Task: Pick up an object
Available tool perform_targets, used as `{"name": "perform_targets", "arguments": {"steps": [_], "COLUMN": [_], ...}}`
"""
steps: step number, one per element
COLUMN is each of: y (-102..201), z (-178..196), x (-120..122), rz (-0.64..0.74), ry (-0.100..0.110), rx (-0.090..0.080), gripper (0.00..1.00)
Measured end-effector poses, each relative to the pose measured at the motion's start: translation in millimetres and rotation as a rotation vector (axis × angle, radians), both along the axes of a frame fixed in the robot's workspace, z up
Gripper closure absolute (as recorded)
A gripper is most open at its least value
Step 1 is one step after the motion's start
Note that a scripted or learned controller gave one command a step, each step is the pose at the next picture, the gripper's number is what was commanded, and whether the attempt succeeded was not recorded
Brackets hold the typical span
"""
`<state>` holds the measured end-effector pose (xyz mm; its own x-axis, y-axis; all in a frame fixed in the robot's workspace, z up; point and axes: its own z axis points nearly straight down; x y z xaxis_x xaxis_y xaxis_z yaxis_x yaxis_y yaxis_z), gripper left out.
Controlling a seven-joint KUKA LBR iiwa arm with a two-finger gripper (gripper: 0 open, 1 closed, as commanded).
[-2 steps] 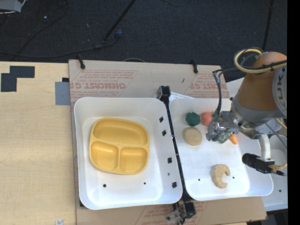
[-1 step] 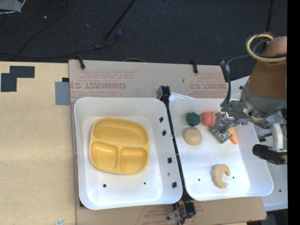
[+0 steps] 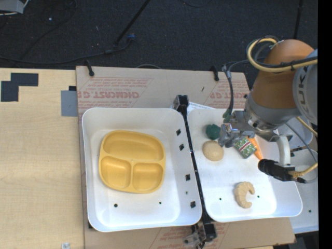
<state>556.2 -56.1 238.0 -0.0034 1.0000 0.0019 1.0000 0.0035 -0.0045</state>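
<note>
1. Nearest the camera: croissant-shaped toy, pale tan, lying loose at the near side of the right bin.
2. Left bin carries a yellow divided plate, three compartments, nothing visible in them.
3. Right bin, far-left area: a round beige ball-like piece, maybe a dough or potato toy, with a dark green lump just beyond it on the far side. A small green-and-orange pack lies just right of the ball, partly under the arm.
4. Tool is down low over the far-left part of the right bin, between the green lump and the pack, just beside the ball. Cannot tell how it's set; wrist hardware blocks the view.
5. Progress, my read: nothing visibly lifted. All four items look to be resting on the bin floor. Pick is at the approach/grasp stage at best; closing, lift and hold check are left.
6. Likely target: the ball or the green lump, can't say which. Ball looks smooth and rounded, so it may roll or squirt out of a pinch.
7. Counter to the left is bare light wood.
</note>
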Motion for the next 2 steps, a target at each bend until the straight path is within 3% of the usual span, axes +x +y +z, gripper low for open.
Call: {"name": "perform_targets", "arguments": {"steps": [2], "y": [110], "z": [10], "x": [2], "rz": [0.002], "ry": [-0.002], "rx": [-0.001], "gripper": [1.00]}}
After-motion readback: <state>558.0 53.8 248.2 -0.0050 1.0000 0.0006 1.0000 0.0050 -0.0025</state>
